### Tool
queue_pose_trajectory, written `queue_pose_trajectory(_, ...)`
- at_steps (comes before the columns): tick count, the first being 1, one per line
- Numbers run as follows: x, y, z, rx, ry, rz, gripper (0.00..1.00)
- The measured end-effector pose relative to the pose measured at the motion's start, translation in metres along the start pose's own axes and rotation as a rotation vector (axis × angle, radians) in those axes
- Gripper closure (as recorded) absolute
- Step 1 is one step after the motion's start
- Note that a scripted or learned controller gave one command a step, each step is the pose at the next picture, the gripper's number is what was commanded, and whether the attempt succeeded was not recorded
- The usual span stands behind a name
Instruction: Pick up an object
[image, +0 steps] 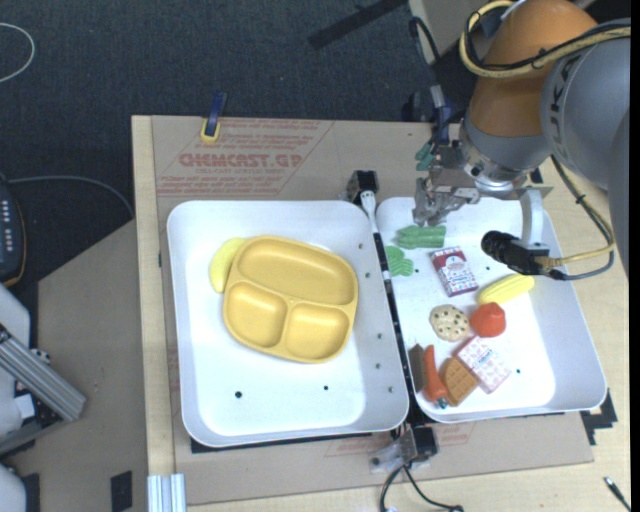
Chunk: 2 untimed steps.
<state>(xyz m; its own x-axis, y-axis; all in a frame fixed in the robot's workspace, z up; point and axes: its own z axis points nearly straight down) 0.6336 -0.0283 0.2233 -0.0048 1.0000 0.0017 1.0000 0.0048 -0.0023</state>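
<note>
My gripper hangs over the far left corner of the right bin. Just below its tip lies a flat green pea pod, and I cannot tell whether they touch. A second green piece lies by the bin's left wall. Further toys sit in this bin: a red and white box, a yellow banana, a red tomato, a round cookie, a pink wafer pack, a brown cracker and an orange carrot.
The left bin holds a yellow divided plate with a yellow piece poking out from under its far left edge. A black cylinder with a cable hangs off the arm over the right bin's far side.
</note>
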Motion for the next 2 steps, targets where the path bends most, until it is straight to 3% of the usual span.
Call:
queue_pose_trajectory(1,0.051,0.011,-0.004,-0.005,0.000,-0.002,1.00)
queue_pose_trajectory(2,0.098,0.005,-0.010,-0.005,0.000,0.000,1.00)
